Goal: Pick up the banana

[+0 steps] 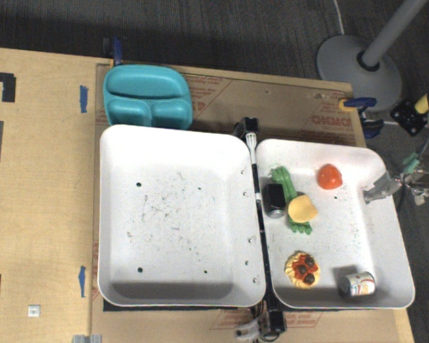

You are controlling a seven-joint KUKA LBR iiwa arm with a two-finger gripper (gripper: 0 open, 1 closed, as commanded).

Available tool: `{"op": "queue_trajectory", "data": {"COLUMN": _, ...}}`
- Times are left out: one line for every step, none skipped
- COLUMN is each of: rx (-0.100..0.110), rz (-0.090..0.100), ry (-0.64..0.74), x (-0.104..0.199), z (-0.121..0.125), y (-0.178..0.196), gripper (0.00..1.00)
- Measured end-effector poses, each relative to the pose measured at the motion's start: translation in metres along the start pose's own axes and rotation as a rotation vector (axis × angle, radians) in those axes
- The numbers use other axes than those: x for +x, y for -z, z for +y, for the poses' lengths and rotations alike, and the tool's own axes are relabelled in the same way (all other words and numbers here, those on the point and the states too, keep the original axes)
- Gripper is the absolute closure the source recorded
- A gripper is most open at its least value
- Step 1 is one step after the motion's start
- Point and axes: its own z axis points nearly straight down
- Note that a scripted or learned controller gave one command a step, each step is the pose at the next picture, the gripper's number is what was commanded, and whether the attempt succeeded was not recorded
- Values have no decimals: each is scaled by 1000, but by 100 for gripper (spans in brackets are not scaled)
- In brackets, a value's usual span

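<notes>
Can [357,283] at near rim of right bin [385,254]; banana [302,209] mid-bin, touching green toy [286,186]. Gripper [385,186] at far-right rim, well apart, grip state unreadable. Approach step: needs travel over banana, then descent clear of toy.

We see the gripper [382,189] only partly, its arm cut off at the right edge; a green toy [285,189] perhaps lies half hidden.

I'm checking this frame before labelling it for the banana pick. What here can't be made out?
- Banana: no item in the right bin reads clearly as one; the yellow lump is too blurred to identify.
- Tool: small and blurred at the right bin's rim, so its state is unclear.
- Arm: cut off by the camera view's right edge.
- Can: label too small to read.
</notes>
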Motion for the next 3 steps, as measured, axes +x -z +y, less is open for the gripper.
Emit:
{"op": "queue_trajectory", "data": {"rx": 2, "rz": 0, "ry": -187, "x": 53, "z": -24, "y": -152, "gripper": 0}}
{"op": "queue_trajectory", "data": {"rx": 0, "rz": 1, "ry": -316, "x": 96, "z": -54, "y": -179, "gripper": 0}}
{"op": "queue_trajectory", "data": {"rx": 0, "rz": 1, "ry": -642, "x": 156, "z": -55, "y": -80, "gripper": 0}}
